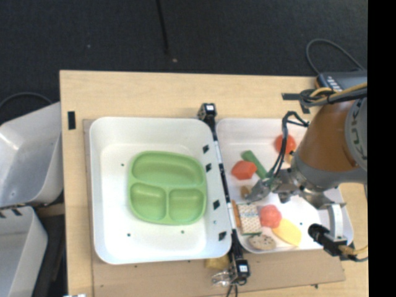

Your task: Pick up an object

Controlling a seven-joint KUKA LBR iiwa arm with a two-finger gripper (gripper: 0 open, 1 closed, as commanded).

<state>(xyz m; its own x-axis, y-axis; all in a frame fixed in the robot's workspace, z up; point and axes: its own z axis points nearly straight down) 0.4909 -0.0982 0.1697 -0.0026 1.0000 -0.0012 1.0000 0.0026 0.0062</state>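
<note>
Dark carpet surrounded a pale wooden bench (154,91) that carried two shallow white bins side by side. Left bin (102,166) held one item: a green divided plate (167,187) with three compartments, lying flat near the bin's centre and well apart from all four walls.

Right bin (247,129) held the candidate objects for the pick. Contents were as follows:
- a red block (244,169) toward the left side of the bin, with a green stick (253,162) just beside it, lying at a slant
- an orange-red round item (284,144) toward the far side, partly covered by the arm
- a patterned packet (247,218) against the dividing wall on the near side
- a pink-red round piece (270,215) just right of the packet
- a yellow piece (287,232) near the pink-red piece, toward the near wall
- a pale speckled disc (262,242) at the near wall

Arm (331,147) reached in from the right over the right bin. Gripper (260,189) sat low between the red block and the packet; jaw state could not be determined, and no object was seen between the fingers
</note>
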